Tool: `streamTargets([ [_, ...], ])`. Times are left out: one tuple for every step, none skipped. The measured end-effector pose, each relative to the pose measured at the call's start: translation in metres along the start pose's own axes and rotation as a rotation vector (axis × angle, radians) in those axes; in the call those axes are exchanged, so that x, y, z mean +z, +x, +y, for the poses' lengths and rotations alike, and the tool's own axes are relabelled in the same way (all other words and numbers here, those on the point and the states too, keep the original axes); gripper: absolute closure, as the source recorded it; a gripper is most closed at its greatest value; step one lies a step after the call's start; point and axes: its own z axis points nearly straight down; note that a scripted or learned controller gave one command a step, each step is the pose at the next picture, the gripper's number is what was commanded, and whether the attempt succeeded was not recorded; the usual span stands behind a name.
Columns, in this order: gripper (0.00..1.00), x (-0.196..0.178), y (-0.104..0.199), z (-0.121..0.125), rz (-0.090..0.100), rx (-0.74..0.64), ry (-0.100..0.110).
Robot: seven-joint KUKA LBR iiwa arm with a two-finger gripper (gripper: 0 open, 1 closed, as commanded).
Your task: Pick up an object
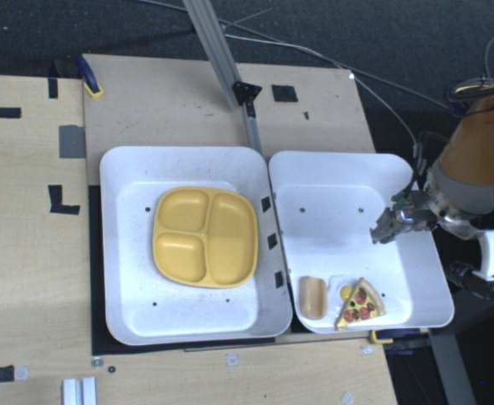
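A tan, bread-like piece (312,296) lies near the front edge of the right bin (339,175). Beside it, to the right, lies a toy pizza slice (361,303) with red and yellow toppings. My gripper (385,229) hovers over the right side of the right bin, above and to the right of both objects, apart from them. Nothing shows between its fingers. In the left bin (128,251) rests a yellow divided plate (205,235).
A grey metal pole (217,45) slants down from the top to the gap between the bins. The arm (470,163) reaches in from the right over the right bin's rim. Black tape marks and a blue-yellow clamp (90,78) sit on the wooden bench.
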Motion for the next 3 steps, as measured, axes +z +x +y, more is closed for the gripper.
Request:
streamTargets([
  [1.00,-0.062,-0.004,-0.003,-0.002,0.000,-0.004],
  [1.00,-0.061,0.040,0.002,0.001,-0.004,0.002],
  [1.00,-0.043,0.094,0.010,0.002,-0.005,0.004],
])
